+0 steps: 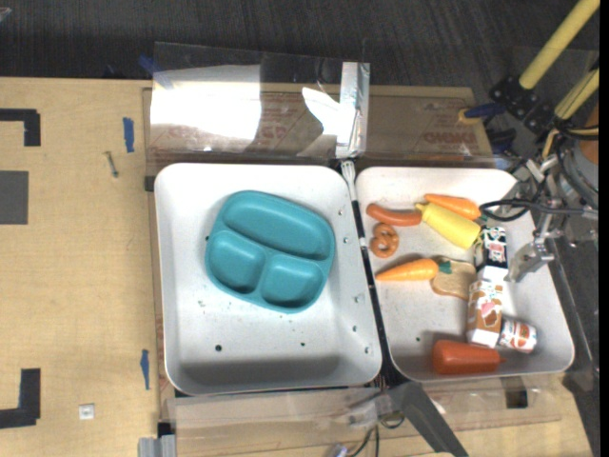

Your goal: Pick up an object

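The right bin (pixel 547 298) holds several toy foods. A red sausage (pixel 392 214), an orange carrot (pixel 452 204) and a yellow corn cob (pixel 450 225) lie near its back. A small brown pretzel (pixel 383 241), a second carrot (pixel 407 271) and a tan piece (pixel 455 281) sit mid-bin. A black-and-white box (pixel 494 246), a white carton (pixel 488 305), a small can (pixel 519 335) and a red-orange block (pixel 465 355) lie toward the front right. My gripper (pixel 529 255) hangs over the bin's right side, just right of the black-and-white box, with nothing seen in it.
The left bin (pixel 181 331) bears a teal divided plate (pixel 269 248). A clear plastic panel (pixel 257 112) stands behind the bins. Cables and yellow bars (pixel 561 36) crowd the upper right. Bare cardboard bench (pixel 67 255) lies to the left.
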### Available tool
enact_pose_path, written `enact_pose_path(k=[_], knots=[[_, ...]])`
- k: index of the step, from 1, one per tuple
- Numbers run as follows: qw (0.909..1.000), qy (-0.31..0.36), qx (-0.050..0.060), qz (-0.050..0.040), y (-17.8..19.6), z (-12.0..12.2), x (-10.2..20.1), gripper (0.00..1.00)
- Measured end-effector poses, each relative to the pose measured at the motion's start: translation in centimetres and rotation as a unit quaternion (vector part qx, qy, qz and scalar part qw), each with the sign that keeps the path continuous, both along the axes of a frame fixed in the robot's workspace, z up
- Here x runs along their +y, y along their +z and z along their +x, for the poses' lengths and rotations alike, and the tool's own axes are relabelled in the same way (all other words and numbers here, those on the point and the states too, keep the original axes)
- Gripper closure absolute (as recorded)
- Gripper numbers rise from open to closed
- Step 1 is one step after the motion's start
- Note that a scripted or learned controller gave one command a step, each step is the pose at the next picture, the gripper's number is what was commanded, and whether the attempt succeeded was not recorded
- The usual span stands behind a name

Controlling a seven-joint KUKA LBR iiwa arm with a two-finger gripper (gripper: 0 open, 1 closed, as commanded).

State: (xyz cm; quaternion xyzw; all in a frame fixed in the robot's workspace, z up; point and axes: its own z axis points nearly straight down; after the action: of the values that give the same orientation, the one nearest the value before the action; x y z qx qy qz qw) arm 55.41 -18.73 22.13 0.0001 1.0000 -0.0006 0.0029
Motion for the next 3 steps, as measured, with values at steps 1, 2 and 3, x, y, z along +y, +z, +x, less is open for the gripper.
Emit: enact_pose_path(k=[1,2,3], knots=[[0.9984,-0.054,-0.015,-0.0024,-10.8,-3.5,-3.0,0.0],[0.9982,0.06,-0.002,0.0005,-10.0,0.5,4.0,0.0],[0.9996,-0.027,-0.004,0.0008,-13.2,2.2,7.5,0.0]])
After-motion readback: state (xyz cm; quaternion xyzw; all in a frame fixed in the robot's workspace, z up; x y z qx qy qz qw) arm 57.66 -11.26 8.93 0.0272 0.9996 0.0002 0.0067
